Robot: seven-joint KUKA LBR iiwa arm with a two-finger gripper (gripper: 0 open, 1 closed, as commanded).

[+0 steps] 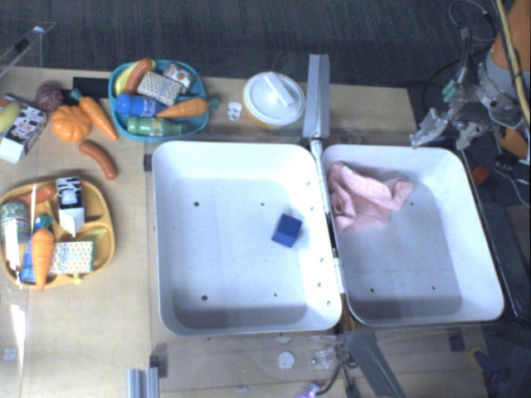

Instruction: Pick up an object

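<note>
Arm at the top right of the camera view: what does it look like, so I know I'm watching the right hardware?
The arm has an orange band above a grey wrist. Black cables loop around it near the top right corner. The gripper is pale grey metal with thin, angular fingers, seen above the far right corner of the right bin.

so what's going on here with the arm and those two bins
A robot arm is set up to pick an object from two white bins. Its gripper hangs above the far right corner of the right bin, with nothing seen between its fingers. A blue cube lies in the left bin, and a crumpled pink cloth lies in the right bin near the divider. Neither is being touched.
</note>
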